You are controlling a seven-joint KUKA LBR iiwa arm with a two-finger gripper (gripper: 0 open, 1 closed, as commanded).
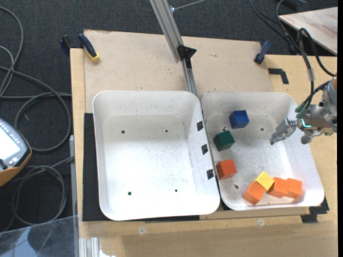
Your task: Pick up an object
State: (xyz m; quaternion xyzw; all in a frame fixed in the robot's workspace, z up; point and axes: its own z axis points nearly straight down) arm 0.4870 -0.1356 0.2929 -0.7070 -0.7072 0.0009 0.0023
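Altogether four orange cubes, one blue cube

End effector: enters from the right, over the right edge of the right bin; two fingers visible, one angled down-left over the bin floor, nothing between them. Blue cube: left of the end effector, slightly farther back. Green cube: further left, near the bin's dividing wall. Red-orange cube: left and nearer the front. Yellow cube: below the end effector toward the front, resting against an orange cube; two more orange cubes just beside it, touching. Left bin: well apart to the left. Tabletop: light wood, blue clamps at back corners.
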